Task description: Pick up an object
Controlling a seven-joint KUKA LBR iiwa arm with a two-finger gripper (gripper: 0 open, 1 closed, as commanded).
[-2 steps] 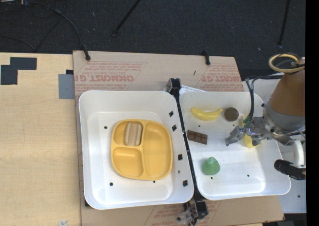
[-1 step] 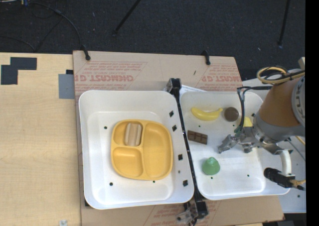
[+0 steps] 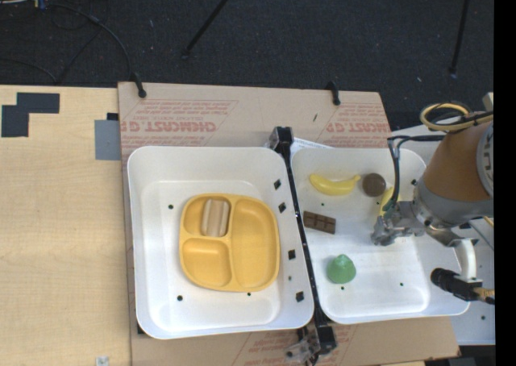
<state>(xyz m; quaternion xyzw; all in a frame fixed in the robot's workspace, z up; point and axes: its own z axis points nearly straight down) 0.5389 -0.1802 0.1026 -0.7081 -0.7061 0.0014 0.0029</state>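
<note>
In the right bin (image 3: 379, 296) lie a yellow banana (image 3: 333, 185), a brown round object (image 3: 373, 185), a dark chocolate bar (image 3: 319, 222) and a green rounded object (image 3: 341, 268). My gripper (image 3: 389, 230) hangs low over the bin's right part, right of the chocolate bar and below the brown round object. It touches none of these objects as far as I can see. A bit of yellow (image 3: 388, 197) shows just above the gripper, beside the cable.
The left bin (image 3: 153, 276) holds a yellow divided plate (image 3: 242, 255) with a tan piece (image 3: 214, 217) in its upper compartment. A black divider (image 3: 294, 227) separates the bins. The arm's orange band (image 3: 455, 167) and cables stand over the right bin's right edge.
</note>
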